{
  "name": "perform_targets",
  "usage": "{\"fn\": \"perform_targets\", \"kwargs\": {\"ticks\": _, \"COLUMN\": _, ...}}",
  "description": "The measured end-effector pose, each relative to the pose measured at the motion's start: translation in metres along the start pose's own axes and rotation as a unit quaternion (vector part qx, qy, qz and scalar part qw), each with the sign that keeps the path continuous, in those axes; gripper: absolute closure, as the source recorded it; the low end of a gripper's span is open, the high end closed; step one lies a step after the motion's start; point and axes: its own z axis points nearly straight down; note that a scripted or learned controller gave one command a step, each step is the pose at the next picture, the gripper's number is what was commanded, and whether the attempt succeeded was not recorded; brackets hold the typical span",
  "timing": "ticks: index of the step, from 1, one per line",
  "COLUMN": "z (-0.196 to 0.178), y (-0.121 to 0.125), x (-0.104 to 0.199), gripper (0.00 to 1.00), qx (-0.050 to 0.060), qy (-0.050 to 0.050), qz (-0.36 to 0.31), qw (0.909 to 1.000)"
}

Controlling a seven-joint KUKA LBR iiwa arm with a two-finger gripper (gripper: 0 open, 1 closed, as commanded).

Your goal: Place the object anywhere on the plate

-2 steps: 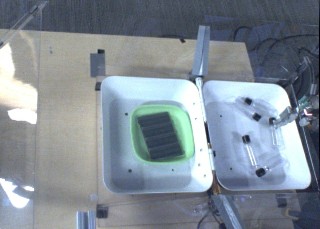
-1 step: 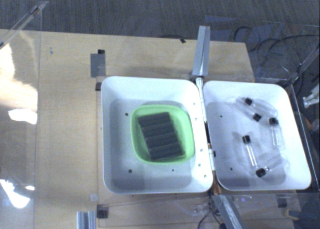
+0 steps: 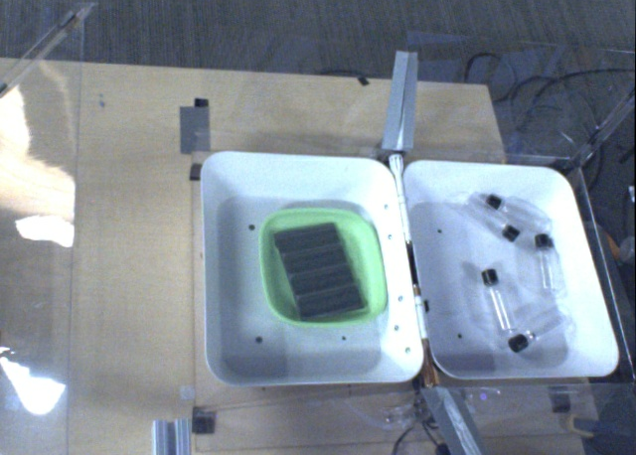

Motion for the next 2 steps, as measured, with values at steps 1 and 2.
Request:
{"fn": "perform_targets", "kwargs": {"ticks": 1, "z": 0.074, "y": -0.003, "x": 0.053, "gripper": 1.0, "qx": 0.007, "qy": 0.005, "qz": -0.084, "qw": 0.9964}}
{"fn": "perform_targets", "kwargs": {"ticks": 2, "z": 0.233, "y": -0.006, "x": 0.114, "gripper": 1.0, "qx": 0.009, "qy": 0.007, "qz": -0.105, "qw": 0.9944}}
